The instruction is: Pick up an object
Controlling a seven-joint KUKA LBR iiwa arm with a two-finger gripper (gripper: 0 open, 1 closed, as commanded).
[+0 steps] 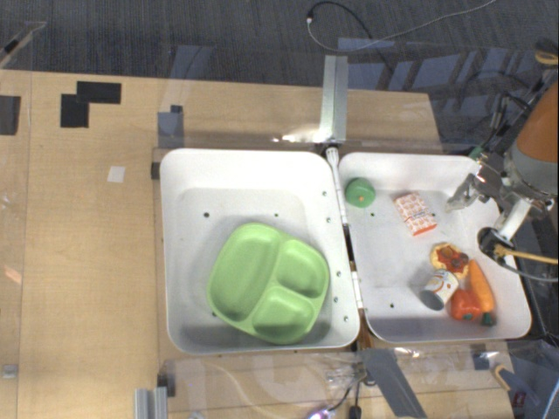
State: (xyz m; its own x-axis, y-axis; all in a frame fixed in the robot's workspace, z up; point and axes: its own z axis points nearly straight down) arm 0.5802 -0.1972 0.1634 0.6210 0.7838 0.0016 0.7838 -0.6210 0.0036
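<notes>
My gripper (pixel 472 194) hangs over the right side of the right bin (pixel 384 234), below the grey arm with its orange band (pixel 540 131). It has nothing visible in its grasp. In the right bin lie a green round lid (pixel 359 192), a red-and-white packet (pixel 415 213), a yellow-and-red item (pixel 449 257), a small can (pixel 439 288), an orange carrot (pixel 480 284) and a red pepper (pixel 465 306). The packet is to the left of the gripper, and the cluster of food items sits below it.
The left bin (pixel 188 190) holds a green divided plate (pixel 269 282), lying tilted toward its front right. A metal post (pixel 334 99) stands behind the seam between the bins. Black markers (pixel 87 101) lie on the wooden bench at the far left.
</notes>
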